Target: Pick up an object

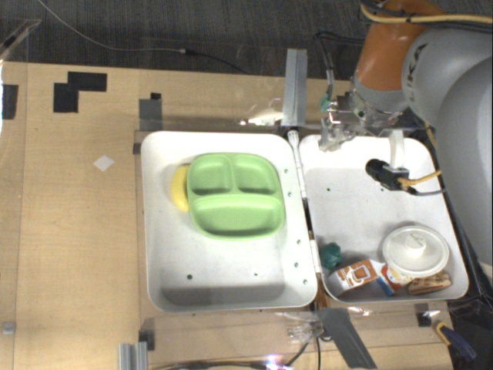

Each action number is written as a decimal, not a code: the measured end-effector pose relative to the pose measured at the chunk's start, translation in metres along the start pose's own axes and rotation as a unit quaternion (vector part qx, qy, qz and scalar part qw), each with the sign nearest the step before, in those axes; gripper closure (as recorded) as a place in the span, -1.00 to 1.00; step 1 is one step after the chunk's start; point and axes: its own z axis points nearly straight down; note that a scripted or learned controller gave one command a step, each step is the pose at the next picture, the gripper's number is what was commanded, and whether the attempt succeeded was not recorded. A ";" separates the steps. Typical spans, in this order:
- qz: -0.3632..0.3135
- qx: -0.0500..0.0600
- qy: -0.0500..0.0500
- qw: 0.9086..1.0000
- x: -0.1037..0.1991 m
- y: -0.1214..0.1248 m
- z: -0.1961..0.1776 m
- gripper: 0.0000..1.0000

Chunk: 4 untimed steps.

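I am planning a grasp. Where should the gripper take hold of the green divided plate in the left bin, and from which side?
Probably from above, on the green divided plate's right rim. It lies flat, too wide to span, so only a raised edge suits two fingers. A yellow object sits tucked against its left edge, while the right rim faces bare floor of the left bin.

2 white bins [223,284]; left holds a light green divided tray [235,193] over a yellow object [179,189]. Right bin: white round lidded cup [415,250], dark green item [332,255], orange-and-white carton [360,274]. Grey arm [454,83], orange band [387,45].
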 end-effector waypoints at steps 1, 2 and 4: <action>0.026 0.000 0.001 1.000 0.001 -0.084 -0.008 1.00; 0.042 0.000 0.001 0.999 0.044 -0.124 -0.068 1.00; 0.098 0.002 0.000 0.995 0.061 -0.090 0.001 1.00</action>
